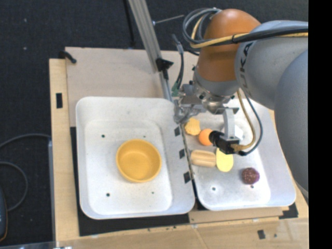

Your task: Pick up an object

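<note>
Pale table (114,77) on a dark floor carries two white bins side by side. The left bin (85,118) holds a yellow bowl (138,161) at its middle. The right bin (231,193) holds everything else:

- a yellow lump (192,126) by its left edge
- an orange ball (206,137) just beside the lump
- a tan roll (203,158) nearer the front, touching a yellow slice (224,163)
- a dark ball (250,176) toward the front right corner

The pincer (188,110) hangs over the right bin's back left corner, just behind the lump. I cannot tell whether it is apart or together (the wrist hides it from this angle), and nothing shows in its grip.

This looks like the approach step, with no object lifted yet. The lump seems the likeliest target. The next move calls for coming down squarely over it, clear of the bin's wall and the ball crowding it.
</note>
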Robot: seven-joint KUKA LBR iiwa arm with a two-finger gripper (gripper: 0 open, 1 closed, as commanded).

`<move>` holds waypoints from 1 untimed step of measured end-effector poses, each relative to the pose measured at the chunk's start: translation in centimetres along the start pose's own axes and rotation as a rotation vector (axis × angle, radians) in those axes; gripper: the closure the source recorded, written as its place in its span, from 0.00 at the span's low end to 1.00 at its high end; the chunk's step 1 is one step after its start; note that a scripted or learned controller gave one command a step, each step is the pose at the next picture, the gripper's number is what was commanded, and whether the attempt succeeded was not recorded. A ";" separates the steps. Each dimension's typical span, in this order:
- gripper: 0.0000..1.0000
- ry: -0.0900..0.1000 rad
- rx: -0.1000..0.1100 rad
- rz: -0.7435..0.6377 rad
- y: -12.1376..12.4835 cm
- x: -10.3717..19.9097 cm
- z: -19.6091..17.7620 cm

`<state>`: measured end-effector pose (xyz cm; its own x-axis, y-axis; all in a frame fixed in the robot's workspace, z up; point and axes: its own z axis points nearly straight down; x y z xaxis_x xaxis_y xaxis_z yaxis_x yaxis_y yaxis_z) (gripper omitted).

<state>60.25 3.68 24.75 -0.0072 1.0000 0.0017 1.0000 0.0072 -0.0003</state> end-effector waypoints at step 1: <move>1.00 -0.001 0.001 0.000 -1.8 4.8 1.1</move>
